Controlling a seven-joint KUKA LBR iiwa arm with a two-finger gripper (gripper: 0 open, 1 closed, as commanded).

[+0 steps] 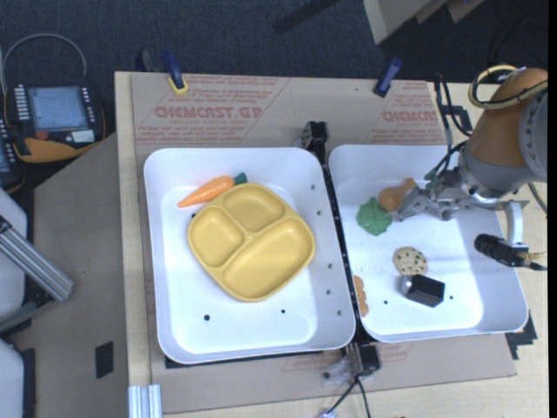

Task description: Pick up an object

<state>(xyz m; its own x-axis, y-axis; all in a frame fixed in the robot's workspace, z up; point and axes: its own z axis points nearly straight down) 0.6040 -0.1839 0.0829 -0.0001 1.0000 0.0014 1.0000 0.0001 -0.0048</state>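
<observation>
Where the bench (pixel 130 233) bears bins, gripper (pixel 409 205) seemingly touches food.

Two bins side by side, left bin (pixel 165 259) holding a divided plate (pixel 251 242) with a carrot (pixel 205 191) just behind it, right bin (pixel 487 316) holding a broccoli piece (pixel 374 218), a cookie (pixel 409 259), a small block (pixel 423 290) before it
</observation>
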